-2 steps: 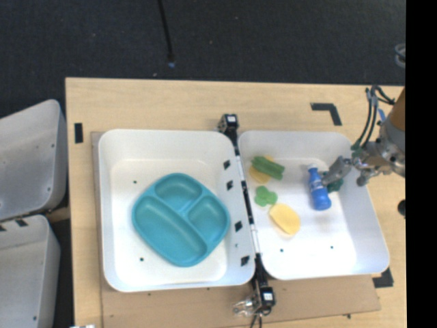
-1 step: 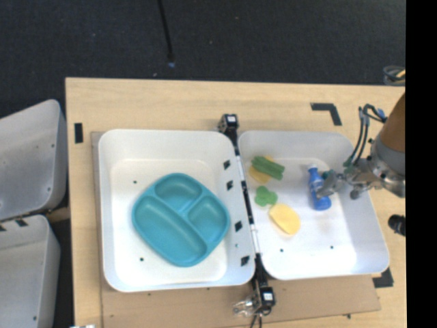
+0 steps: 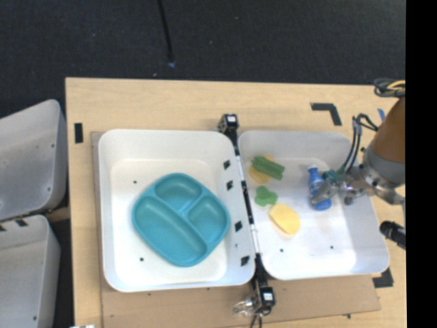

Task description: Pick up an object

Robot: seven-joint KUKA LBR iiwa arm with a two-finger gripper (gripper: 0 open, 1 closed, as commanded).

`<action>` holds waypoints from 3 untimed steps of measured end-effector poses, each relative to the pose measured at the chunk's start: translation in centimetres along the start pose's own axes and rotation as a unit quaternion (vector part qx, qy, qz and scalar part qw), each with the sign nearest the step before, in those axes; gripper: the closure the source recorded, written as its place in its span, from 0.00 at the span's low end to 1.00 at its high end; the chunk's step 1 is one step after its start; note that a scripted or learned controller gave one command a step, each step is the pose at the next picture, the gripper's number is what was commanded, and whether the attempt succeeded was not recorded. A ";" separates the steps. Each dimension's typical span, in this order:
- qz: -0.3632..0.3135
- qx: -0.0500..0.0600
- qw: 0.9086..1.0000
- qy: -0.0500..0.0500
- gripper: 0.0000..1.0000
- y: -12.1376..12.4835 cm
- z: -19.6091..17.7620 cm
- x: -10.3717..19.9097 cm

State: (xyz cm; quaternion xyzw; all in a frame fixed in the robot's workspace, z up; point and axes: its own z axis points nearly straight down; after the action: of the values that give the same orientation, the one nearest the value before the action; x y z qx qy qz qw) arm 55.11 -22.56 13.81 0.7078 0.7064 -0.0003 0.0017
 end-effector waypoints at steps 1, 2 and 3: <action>0.002 0.000 1.000 0.000 0.00 0.1 3.5 -0.1; 0.003 -0.001 1.000 0.000 1.00 0.1 2.7 -0.2; -0.003 0.001 1.000 0.001 1.00 0.2 -1.5 0.2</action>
State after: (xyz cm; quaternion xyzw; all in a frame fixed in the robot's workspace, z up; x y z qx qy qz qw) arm 55.32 -22.40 15.27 0.7060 0.7083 0.0001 0.0006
